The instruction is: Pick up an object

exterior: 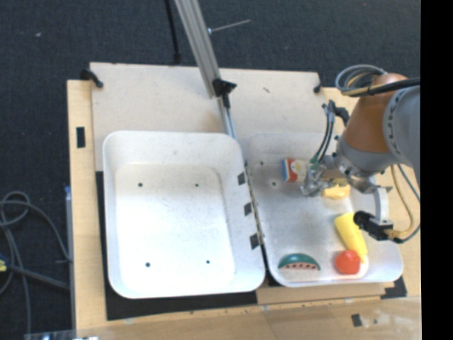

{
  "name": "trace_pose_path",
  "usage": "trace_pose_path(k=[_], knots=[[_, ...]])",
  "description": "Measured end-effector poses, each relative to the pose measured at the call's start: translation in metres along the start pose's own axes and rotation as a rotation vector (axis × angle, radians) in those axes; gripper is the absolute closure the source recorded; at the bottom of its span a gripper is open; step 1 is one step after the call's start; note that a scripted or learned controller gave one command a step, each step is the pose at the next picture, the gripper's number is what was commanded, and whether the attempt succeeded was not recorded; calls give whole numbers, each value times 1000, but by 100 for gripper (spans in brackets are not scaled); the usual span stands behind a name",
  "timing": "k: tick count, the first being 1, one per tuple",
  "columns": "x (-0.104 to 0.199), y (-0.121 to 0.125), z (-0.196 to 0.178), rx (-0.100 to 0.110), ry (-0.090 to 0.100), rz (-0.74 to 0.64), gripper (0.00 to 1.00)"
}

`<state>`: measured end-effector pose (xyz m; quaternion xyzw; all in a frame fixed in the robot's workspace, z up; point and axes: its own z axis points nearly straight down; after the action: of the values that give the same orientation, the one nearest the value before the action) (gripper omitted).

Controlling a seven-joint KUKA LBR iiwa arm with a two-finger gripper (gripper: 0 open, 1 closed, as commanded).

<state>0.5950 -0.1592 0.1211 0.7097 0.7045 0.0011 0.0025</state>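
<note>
- the arm (379, 122) reaches in from the right, its orange band above the wrist, over the right bin (304, 225).
- the gripper (312, 183) is low in the upper part of that bin; whether it is wide, narrow or holding anything cannot be told from here.
- a small can (291, 168) with red, white and blue on it lies just left of the gripper, very close; whether they touch is unclear.
- a pale yellow piece (337, 191) lies just right of the gripper, partly under the wrist.
- a banana (351, 235) lies lower in the bin, near the right wall, tilted.
- a red ball (347, 261) sits touching the banana's lower end.
- a melon slice (298, 263), green rim with red inside, rests by the bin's front wall, left of the ball.
- the left bin (173, 214) sits beside the right one, their walls touching.
- both bins rest on a bench (156, 98), with a metal rail (202, 37) slanting over its back edge.
</note>
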Motion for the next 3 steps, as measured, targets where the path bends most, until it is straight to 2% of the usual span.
trace_pose_path(k=[1, 2, 3], knots=[[-5, 10, -48, -1, 0, -10, 100], [-2, 2, -101, -2, 0, -10, 100], [-5, 8, -166, -4, -1, -11, 100]])
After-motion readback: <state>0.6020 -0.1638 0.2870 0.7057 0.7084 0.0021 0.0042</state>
